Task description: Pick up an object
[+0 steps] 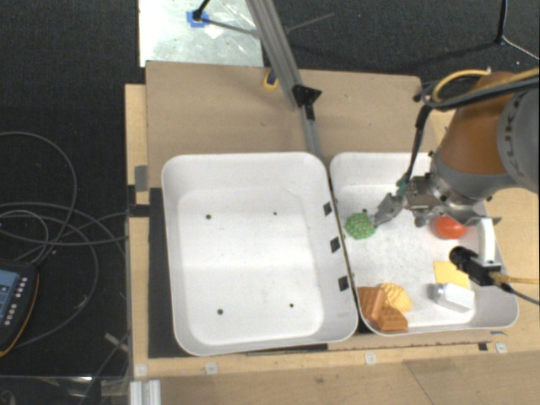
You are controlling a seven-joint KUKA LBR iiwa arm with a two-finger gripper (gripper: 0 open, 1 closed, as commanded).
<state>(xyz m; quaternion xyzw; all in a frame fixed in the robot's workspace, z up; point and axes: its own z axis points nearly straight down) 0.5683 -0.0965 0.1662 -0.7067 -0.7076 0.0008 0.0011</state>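
My gripper [403,216] hangs over the middle of the right bin [371,167], with its fingers apart and nothing between them. One finger [387,211] points toward a green knobbly ball [360,225] that lies just to its left, near the bin's left wall. A red-orange object [448,226] sits right of the gripper, partly under the wrist. Toward the bin's front lie an orange ridged piece [385,305], a yellow block [450,272] and a small silver-white object [448,296].
The left bin [245,251] adjoins the right one, with black clips [334,244] along the shared wall. A grey pole [278,40] slants in from the back. The arm's orange band [481,142] looms over the right bin's far right side.
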